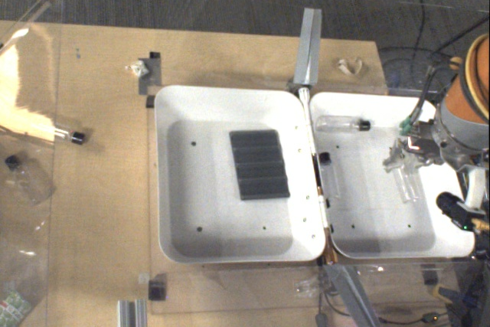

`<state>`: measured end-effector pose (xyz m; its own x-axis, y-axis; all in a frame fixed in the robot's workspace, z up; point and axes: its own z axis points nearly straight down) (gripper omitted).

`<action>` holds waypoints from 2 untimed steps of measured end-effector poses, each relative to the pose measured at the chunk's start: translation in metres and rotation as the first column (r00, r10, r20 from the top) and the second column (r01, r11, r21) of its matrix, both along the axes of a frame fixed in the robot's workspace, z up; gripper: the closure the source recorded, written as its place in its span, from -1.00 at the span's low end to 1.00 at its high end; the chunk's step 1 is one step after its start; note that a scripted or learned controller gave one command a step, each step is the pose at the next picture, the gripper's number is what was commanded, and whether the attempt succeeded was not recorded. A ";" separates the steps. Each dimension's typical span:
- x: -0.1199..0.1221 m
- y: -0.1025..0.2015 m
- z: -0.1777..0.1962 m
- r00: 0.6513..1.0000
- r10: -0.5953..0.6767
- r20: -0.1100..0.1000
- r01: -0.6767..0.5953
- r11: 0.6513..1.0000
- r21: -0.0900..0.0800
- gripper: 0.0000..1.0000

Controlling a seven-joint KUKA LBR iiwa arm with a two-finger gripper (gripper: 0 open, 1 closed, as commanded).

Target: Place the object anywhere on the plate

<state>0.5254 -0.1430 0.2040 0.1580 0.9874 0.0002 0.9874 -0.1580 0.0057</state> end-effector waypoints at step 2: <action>0.065 0.165 -0.020 0.999 -0.047 -0.004 0.047 0.999 0.001 1.00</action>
